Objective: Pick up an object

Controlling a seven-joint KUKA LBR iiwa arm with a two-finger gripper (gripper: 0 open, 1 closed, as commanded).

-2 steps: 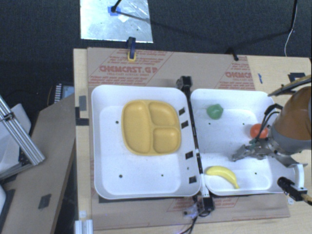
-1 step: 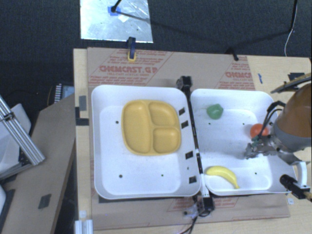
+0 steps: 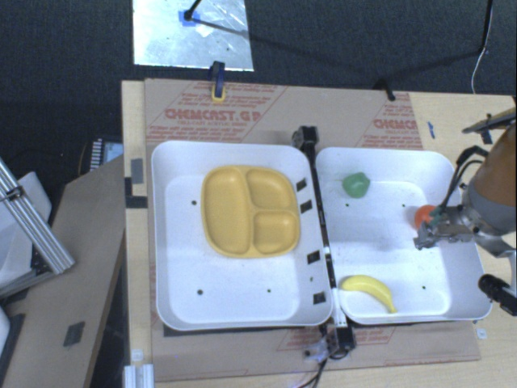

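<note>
Over right bin (image 3: 388, 164), gripper (image 3: 428, 234) beside orange ball (image 3: 423, 215)

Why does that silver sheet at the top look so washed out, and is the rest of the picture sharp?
In the camera view, the metal sheet mirrors the room light, giving pale glare. The yellow tray, green object and banana show soft edges and faint shadows under even light. The gripper at the right bin is somewhat blurred beside the orange object.
</note>
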